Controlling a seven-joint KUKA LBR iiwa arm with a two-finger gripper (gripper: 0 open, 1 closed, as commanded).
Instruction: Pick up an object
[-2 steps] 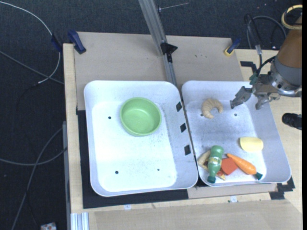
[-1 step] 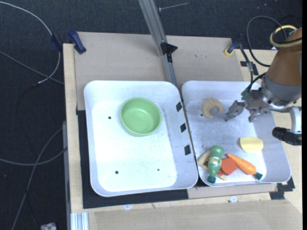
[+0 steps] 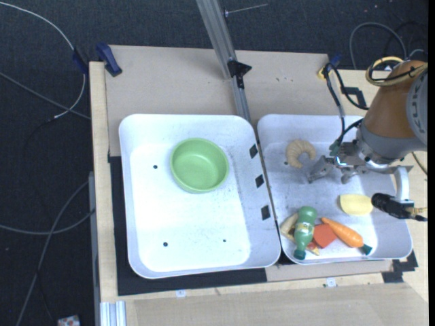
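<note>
Two bins side by side. On the left, the left bin (image 3: 183, 233) carries just a green bowl (image 3: 199, 164), upright and sitting toward the far half, with bare white floor all round it. That's easy room, but it's a long reach from where the arm is.

Across the rims and into the right bin (image 3: 282, 185), where the action is. A tan curled piece (image 3: 299, 151) lies alone in the far part, well off the walls. That looks like the likeliest pick: nothing leans on it and there's space on every side.

Just right of it comes the gripper (image 3: 331, 171), low over the bin floor, claw spread apart with nothing between the tips. Its left tip is close to the tan piece but I'd call them apart.

Down at the near wall it's crowded. A green-and-red toy (image 3: 304, 227) sits hard in the corner, a carrot (image 3: 344, 232) lies beside it, both near the rim, awkward for a clean close. A yellow lump (image 3: 355, 204) rests apart from them toward the right wall, under the wrist.
</note>
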